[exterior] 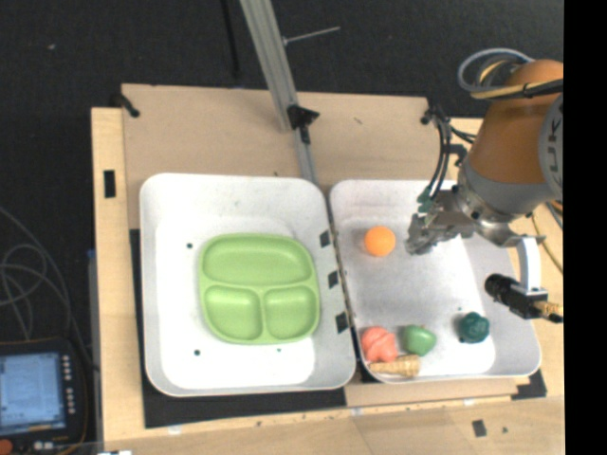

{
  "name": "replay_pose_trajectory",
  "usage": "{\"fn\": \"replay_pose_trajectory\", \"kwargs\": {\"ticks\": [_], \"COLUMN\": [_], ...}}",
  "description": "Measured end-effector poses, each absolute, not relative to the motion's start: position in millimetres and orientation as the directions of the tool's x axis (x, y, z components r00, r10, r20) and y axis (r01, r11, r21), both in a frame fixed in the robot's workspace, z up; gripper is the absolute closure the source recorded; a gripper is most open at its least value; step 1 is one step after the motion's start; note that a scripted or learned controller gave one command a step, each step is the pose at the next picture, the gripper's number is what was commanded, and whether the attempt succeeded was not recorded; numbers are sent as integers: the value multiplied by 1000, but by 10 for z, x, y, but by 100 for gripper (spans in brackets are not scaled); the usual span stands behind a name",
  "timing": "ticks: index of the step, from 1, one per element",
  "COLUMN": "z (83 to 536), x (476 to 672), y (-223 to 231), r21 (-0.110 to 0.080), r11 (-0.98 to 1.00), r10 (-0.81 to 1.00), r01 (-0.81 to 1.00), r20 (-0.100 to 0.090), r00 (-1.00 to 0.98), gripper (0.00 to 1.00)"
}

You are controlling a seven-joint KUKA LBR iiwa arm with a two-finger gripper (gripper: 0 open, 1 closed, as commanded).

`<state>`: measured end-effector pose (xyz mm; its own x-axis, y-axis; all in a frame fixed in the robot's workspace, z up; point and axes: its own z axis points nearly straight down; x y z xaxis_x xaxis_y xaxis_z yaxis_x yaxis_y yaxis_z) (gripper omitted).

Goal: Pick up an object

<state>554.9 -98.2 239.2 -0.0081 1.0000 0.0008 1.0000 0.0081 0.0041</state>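
Gripper: the gripper [424, 238] is hanging over the right bin [493, 363], at centre right of the frame, just right of the orange ball; whether it is spread or closed I cannot tell from this slant, and nothing is showing pinched in it.
Arm: the arm [517, 150] is reaching in from the upper right of the frame, wrist pointing down and to the left.
Nearest object: the orange ball [379, 242] is sitting in the upper left part of the right bin, close beside the gripper but apart from it, with bare floor all round.
Handling, ball: likely light, smooth and round, so it is prone to rolling or squirting out; best taken across its widest part, centred from above.
Lower cluster: a pink object [377, 342], a green object [417, 339] and a tan object [400, 367] are crowding together at the lower left of the right bin, touching or nearly so; harder to separate.
Lone piece: a dark teal object [473, 327] is sitting apart, lower right of that bin.
Left bin: the left bin [171, 216] is carrying a green divided tray [258, 287], broad and flat, looking stiff; a poor pinch target.
Desk: the desk [109, 273] is bearing both bins.
Judgement: the ball seems the easiest pick.
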Motion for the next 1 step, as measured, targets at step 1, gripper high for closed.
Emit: {"fn": "replay_pose_trajectory", "kwargs": {"ticks": [1], "z": [2442], "x": [5711], "y": [-388], "r21": [2], "r11": [9], "r10": [1000], "r01": [1000], "r20": [2], "r00": [-9], "gripper": [100]}}
